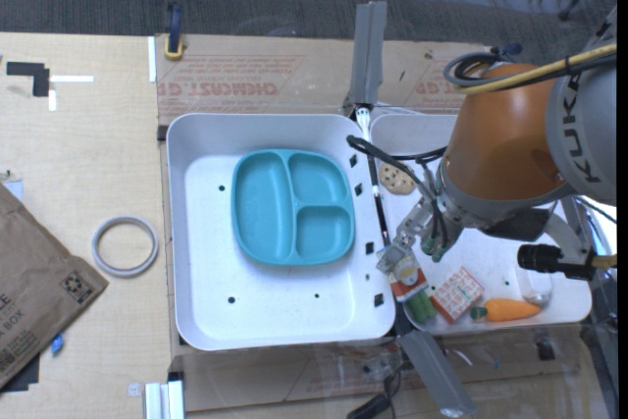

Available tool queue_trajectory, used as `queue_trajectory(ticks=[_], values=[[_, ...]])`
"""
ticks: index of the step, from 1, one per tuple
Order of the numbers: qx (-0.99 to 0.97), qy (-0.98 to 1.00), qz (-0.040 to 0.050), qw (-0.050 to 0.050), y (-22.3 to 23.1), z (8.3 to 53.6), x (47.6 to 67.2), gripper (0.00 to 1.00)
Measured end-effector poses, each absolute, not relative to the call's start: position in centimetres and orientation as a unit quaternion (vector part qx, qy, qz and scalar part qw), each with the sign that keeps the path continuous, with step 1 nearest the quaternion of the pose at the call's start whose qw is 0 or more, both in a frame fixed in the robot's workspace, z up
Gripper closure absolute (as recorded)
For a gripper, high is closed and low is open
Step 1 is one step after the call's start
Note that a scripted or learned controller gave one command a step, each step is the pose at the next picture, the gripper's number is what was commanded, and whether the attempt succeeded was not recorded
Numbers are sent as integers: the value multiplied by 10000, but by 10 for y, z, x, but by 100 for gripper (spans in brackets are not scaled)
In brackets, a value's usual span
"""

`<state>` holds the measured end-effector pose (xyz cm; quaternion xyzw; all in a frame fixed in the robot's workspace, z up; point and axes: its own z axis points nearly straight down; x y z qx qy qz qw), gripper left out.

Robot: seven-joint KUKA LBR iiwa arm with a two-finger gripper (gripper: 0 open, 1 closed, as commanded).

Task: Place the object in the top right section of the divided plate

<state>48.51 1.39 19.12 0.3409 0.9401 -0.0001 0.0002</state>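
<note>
A teal divided plate lies in the left white bin. It has one long section on the left and two smaller ones on the right, and nothing lies in any of them. My gripper hangs low over the left edge of the right bin, just right of the wall between the bins. Directly below it lies a red and green item. The orange wrist band hides much of the right bin.
The right bin also holds a round tan cookie, a small patterned box and an orange carrot. On the bench at the left sit a tape roll and a brown paper bag.
</note>
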Motion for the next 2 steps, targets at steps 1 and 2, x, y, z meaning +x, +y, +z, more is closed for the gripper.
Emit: queue_trajectory(ticks=[1, 2], values=[[2136, 9769, 0, -4, -3, 191, 478, 100], [1656, 9862, 0, -3, 29, 191, 478, 100]])
